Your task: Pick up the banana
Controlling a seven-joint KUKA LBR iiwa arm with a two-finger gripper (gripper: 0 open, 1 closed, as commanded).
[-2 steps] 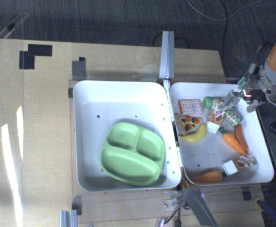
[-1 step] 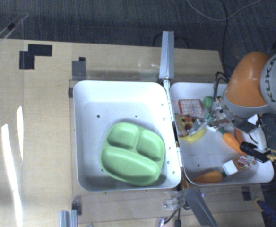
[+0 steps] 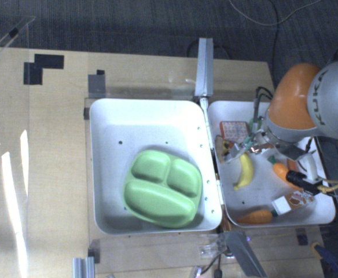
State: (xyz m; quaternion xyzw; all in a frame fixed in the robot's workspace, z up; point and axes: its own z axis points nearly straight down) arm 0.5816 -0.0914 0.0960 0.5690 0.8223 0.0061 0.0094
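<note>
Banana [image 3: 245, 171] lies in the right bin [image 3: 325, 216], at its centre-left, long axis running from upper right to lower left in the frame, top end just under the gripper [image 3: 247, 145]. Gripper hangs over the upper-left part of that bin, close to the banana's upper tip; nothing visibly between its prongs, and whether the claw is wide or narrow I cannot tell at this angle.

Risks, as judged:
- Contact point sits at the banana's tip, not its middle. A grab there likely pivots or slips off the curved skin.
- Red-and-white packet [image 3: 234, 131] lies just above the gripper; claw may catch it instead.
- Bin's left wall is near; a descent offset left could strike it.
- Orange carrot [image 3: 256, 216] and the small items at lower right are well apart, low concern.

Green divided tray [image 3: 163, 187] sits in the left bin [image 3: 108, 155], uninvolved.
</note>
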